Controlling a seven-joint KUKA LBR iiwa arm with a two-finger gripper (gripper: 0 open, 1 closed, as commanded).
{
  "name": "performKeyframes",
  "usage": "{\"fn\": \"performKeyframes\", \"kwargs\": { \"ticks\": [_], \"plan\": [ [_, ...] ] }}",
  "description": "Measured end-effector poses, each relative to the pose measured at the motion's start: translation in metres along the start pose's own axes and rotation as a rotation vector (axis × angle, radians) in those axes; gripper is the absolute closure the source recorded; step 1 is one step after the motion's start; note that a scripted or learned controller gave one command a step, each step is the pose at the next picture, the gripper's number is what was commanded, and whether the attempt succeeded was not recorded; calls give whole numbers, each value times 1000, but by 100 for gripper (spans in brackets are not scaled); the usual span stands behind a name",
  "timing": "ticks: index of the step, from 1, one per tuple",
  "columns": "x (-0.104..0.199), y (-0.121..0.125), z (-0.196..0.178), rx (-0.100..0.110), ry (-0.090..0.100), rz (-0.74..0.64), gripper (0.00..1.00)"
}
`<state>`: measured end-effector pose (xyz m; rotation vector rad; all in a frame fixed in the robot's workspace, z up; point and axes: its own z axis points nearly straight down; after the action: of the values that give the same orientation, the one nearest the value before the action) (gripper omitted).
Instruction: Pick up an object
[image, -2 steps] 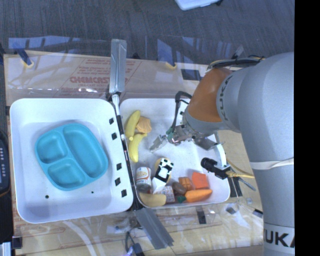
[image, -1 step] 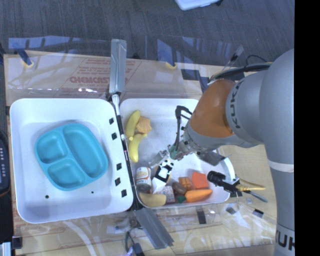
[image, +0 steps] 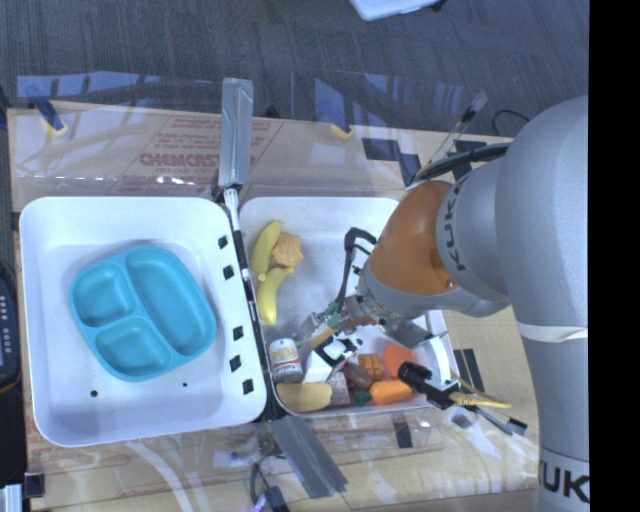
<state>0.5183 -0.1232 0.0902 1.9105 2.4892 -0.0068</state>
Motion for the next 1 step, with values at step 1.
{"fn": "performKeyframes", "kwargs": {
  "ticks": [1],
  "plan": [
    [-99, 45, 0, -1, 3, 0, 0]
  ]
}}
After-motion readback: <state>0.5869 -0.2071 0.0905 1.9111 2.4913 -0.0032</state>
